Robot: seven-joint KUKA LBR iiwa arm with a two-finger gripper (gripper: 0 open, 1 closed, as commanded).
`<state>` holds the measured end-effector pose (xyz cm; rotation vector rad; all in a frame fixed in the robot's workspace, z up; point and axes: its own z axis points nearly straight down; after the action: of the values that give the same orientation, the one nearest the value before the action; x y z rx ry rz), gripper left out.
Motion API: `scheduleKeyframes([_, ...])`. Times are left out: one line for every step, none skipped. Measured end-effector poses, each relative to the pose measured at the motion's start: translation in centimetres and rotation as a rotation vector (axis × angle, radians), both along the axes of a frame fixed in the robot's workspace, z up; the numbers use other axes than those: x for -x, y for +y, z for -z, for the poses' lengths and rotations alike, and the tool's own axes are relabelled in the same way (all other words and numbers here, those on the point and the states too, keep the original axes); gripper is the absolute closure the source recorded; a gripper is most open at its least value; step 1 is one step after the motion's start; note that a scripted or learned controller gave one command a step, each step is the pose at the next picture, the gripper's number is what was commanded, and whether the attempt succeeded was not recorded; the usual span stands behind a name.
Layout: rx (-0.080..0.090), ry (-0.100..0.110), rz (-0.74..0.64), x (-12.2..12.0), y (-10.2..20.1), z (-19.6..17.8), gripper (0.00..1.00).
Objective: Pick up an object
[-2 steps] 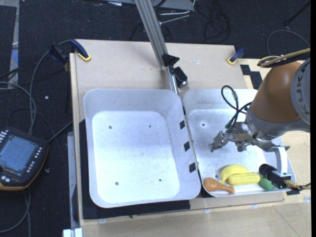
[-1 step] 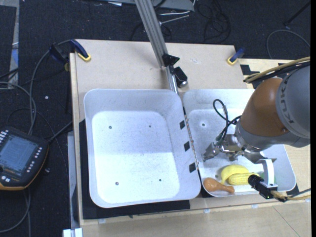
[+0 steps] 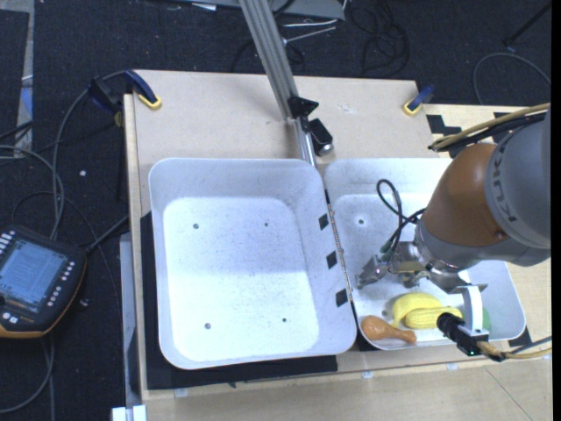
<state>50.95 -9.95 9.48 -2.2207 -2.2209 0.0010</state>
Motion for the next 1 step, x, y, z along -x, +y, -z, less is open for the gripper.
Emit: scheduleKeyframes([0.000,-0.002,0.000,-0.05,0.00,-1.10,1.00])
